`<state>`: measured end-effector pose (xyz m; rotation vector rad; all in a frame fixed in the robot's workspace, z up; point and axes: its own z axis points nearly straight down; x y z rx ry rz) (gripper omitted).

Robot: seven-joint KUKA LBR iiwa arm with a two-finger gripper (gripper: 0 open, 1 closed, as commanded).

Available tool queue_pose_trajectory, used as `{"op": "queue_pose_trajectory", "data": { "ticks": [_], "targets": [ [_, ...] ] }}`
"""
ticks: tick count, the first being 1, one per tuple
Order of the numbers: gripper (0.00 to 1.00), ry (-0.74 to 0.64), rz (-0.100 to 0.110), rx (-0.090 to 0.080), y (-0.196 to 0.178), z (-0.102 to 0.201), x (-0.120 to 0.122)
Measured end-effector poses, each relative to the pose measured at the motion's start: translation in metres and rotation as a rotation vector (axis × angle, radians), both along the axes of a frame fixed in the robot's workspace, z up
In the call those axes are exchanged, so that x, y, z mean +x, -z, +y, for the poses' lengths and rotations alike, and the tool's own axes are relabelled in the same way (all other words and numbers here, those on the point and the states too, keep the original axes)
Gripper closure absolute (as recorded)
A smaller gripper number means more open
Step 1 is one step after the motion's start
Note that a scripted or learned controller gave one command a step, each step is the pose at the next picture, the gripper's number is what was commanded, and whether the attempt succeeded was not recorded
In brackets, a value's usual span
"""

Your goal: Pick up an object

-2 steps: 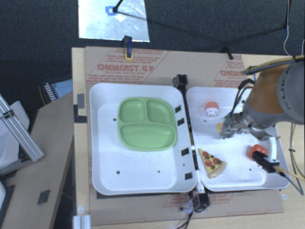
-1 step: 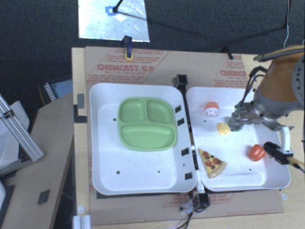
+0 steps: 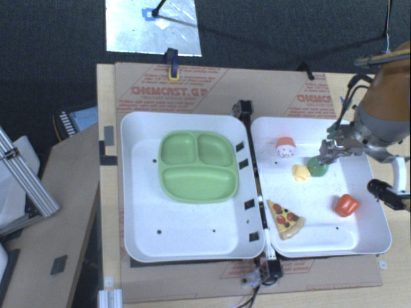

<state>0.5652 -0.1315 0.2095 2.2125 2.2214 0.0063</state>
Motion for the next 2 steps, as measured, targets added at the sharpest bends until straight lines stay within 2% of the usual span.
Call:
{"op": "queue_pose_trajectory", "data": {
  "ticks": [2],
  "targets": [
    [1.00, -0.007, 0.005, 0.004, -0.021, 0.113, -0.007]
  ]
}}
